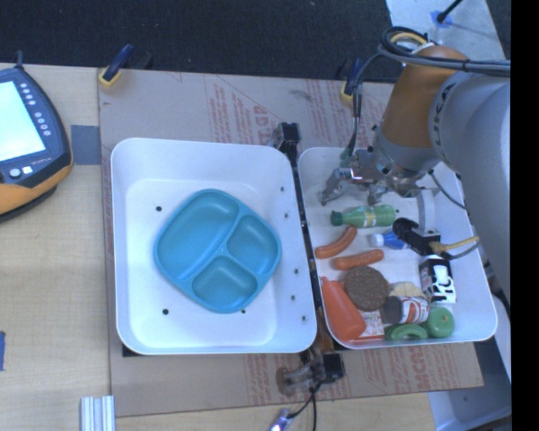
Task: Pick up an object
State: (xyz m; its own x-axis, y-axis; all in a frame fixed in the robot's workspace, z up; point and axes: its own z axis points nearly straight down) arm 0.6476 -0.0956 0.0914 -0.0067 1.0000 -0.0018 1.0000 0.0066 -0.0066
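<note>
My gripper [368, 187] hangs over the far end of the right bin [485, 330], its fingers spread open with nothing between them. Just in front of it a green bottle [364, 215] lies on its side. Nearer lie two orange sausages [335, 241] [357, 259], then a brown round patty [367, 287]. An orange-red piece [340, 317], a green ring [404, 332], a green ball [441, 321] and a black-and-white can [438, 282] crowd the bin's near end.
The left bin [135, 321] holds a blue compartment plate [217, 250]. A tablet in an orange case [18, 146] lies at the bench's far left. A black divider strip [304, 232] runs between the bins.
</note>
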